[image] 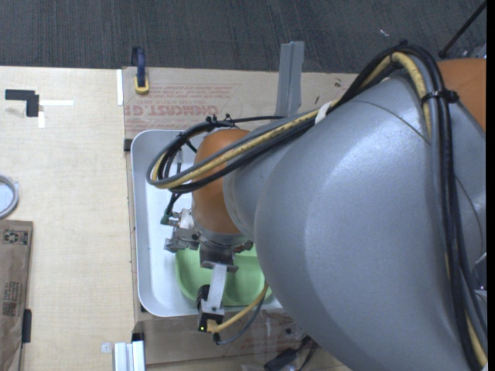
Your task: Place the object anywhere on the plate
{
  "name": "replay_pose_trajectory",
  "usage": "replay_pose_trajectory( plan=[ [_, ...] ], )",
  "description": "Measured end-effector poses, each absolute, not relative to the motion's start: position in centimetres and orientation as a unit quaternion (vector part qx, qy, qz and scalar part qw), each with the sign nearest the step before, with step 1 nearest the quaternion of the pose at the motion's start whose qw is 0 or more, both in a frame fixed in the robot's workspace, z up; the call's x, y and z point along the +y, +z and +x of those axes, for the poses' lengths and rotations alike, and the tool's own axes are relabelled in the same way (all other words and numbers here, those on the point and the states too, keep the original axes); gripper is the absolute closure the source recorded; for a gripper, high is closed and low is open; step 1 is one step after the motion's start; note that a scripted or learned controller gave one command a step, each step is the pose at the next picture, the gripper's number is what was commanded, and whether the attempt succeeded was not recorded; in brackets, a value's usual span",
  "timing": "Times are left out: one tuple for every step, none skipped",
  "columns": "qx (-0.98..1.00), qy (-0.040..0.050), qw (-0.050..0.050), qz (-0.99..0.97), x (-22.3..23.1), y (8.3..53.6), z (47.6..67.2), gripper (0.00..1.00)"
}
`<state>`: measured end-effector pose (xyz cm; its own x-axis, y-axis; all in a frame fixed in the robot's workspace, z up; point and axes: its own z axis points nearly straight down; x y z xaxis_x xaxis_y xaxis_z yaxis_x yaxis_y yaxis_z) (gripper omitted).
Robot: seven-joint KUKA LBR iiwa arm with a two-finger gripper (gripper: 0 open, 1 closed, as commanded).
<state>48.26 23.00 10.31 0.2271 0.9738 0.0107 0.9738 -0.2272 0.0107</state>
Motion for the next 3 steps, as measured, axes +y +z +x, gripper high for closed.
replay_pose_trajectory(
  plan=[
    [0.580,0.0124,0.002,0.815,23.3,10.3,48.4,0.00],
    [0.584,0.0132,-0.005,0.812,24.2,10.8,48.1,1.00],
    [0.505,0.0050,-0.006,0.863,24.1,16.0,50.4,1.00]
  ],
)
